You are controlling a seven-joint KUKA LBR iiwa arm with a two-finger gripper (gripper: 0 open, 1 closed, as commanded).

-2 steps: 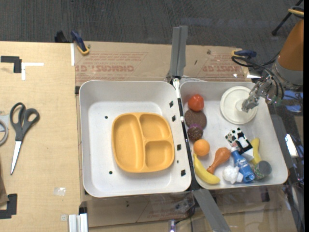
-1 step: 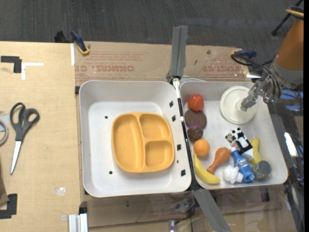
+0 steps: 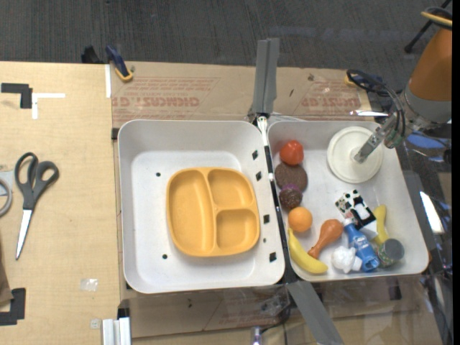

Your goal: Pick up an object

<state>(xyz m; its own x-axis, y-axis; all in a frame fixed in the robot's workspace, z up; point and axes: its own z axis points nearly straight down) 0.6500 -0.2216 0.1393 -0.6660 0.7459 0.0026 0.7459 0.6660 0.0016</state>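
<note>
The right bin [image 3: 410, 185] holds a white round dish [image 3: 345, 160] at its back. Along its left side lie a red tomato [image 3: 291, 152], a brown lump [image 3: 291, 177], a dark ball [image 3: 290, 197], an orange [image 3: 300, 220] and a banana [image 3: 305, 258]. Toward the front right are an orange-brown drumstick [image 3: 327, 236], a black-and-white toy [image 3: 354, 206], a blue bottle [image 3: 361, 248], a yellow piece [image 3: 379, 223] and a grey disc [image 3: 392, 250]. My gripper [image 3: 369, 149] reaches in from the right and hangs over the white dish, with nothing seen in it.
The left bin [image 3: 136, 192] holds a yellow divided plate [image 3: 213, 210]. Scissors [image 3: 29, 192] lie on the bench at far left. A blue clamp [image 3: 118, 62] sits at the cardboard's back left corner. A grey strip [image 3: 266, 77] runs back from between the bins.
</note>
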